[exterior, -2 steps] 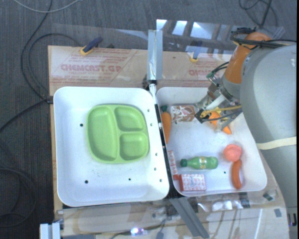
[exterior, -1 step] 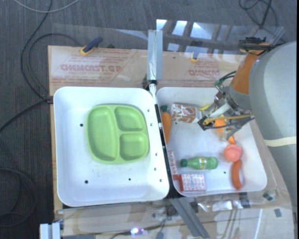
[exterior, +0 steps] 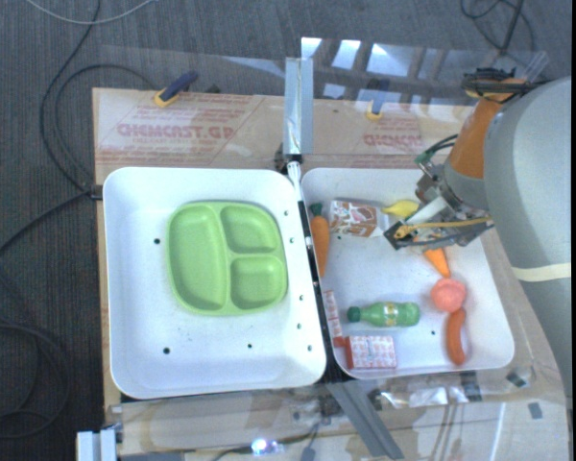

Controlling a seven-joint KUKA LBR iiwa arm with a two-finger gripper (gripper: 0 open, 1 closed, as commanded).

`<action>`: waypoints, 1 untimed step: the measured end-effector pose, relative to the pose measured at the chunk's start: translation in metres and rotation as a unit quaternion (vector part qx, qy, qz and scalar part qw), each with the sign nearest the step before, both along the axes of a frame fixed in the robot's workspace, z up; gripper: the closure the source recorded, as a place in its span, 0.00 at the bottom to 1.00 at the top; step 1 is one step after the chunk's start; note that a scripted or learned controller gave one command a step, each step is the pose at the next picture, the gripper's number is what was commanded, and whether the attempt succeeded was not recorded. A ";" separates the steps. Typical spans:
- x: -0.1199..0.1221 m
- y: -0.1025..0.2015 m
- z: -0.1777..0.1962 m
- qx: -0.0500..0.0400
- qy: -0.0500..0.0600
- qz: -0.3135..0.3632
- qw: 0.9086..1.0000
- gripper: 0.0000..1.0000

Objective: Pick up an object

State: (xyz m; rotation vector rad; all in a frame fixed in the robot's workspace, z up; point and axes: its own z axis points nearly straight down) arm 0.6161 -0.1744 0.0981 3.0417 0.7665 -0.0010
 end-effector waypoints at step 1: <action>0.026 0.004 0.118 0.001 0.002 -0.041 0.999 1.00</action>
